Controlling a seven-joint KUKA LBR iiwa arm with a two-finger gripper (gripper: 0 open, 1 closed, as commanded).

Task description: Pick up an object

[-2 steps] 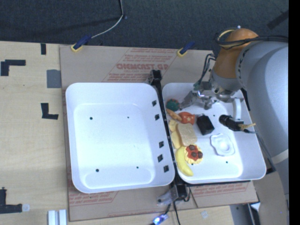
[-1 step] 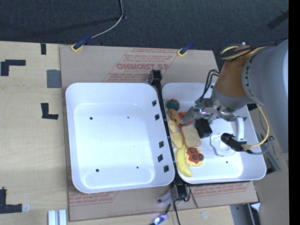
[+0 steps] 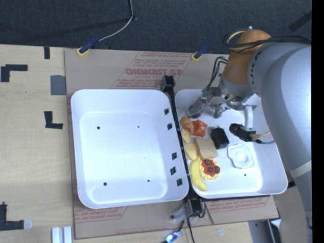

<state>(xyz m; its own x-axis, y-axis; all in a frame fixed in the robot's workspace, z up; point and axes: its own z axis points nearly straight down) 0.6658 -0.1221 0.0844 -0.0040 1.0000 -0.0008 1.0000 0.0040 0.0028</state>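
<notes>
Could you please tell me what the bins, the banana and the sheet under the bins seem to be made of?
Bins: likely moulded plastic, smooth white, rounded corners, soft sheen.
Banana: probably toy plastic or rubber, uniformly yellow, slightly glossy.
Sheet: looks like cardboard, matte tan with red printed lettering.

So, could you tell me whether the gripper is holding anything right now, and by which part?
It cannot be told: the gripper sits low over the right bin, above the toy food, with no item visibly between its fingers.
</notes>
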